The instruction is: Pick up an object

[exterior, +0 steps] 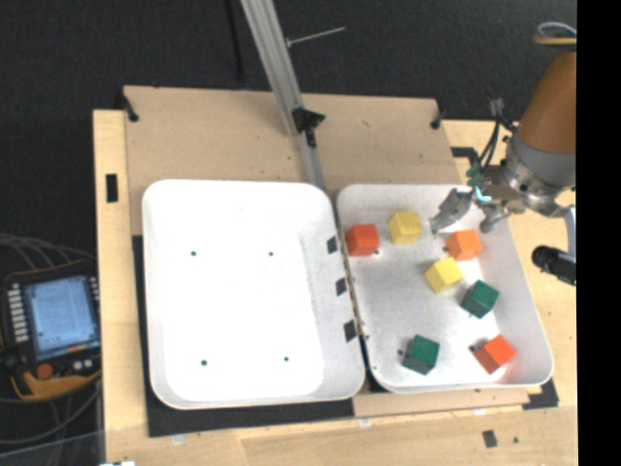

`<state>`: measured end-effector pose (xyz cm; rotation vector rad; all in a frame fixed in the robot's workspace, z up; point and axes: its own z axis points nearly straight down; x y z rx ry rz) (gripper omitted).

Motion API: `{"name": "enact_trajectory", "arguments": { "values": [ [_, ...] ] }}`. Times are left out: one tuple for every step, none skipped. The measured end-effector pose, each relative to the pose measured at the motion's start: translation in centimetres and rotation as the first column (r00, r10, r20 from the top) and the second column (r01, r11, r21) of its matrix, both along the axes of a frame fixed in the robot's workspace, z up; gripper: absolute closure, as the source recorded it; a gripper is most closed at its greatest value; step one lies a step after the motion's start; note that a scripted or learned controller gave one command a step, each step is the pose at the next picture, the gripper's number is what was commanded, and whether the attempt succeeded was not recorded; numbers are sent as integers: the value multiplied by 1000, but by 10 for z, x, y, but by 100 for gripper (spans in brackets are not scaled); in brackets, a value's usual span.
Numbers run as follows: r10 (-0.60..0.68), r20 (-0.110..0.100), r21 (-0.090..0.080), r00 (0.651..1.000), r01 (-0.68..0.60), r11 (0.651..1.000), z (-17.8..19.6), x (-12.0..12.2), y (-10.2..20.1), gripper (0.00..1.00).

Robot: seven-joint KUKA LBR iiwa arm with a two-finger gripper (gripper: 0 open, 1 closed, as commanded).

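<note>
- We found the arm (pixel 545 115) entering at the upper right of the frame, grey with its orange band uppermost, the wrist angled down toward the right bin (pixel 388 367).
- The gripper (pixel 469 215) hung over the upper right part of that bin. Its fingers (pixel 448 212) looked spread, one pointing left toward the centre of the bin and the other lower right; we saw nothing between them.
- Just below the gripper lay an orange cube (pixel 464 245), close to the fingertips; we could not tell whether they touched it.
- Left of the gripper, near the top of the bin, sat a yellow cube (pixel 406 227), and further left, beside the bin's left wall, an orange-red cube (pixel 362 240).
- A second yellow cube (pixel 443 275) lay at mid-bin, just under the orange one, with a green cube (pixel 479 299) to its lower right.
- Along the lower edge we noted another green cube (pixel 420 353) and a second orange-red cube (pixel 495 353) near the lower right corner.
- The left bin (pixel 165 202) filled the middle left of the frame, white with small dark dots on its floor.
- A slanted metal pole (pixel 277 56) ran from the top centre down to the gap between the bins.
- At the far left edge sat a handheld control pendant (pixel 53 318) with a lit screen.
</note>
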<state>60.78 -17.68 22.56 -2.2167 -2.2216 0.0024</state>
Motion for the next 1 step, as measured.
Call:
{"name": "enact_trajectory", "arguments": {
  "values": [
    [1,5,-2,1000,-1,1000,3,1,0,0]
  ]
}}
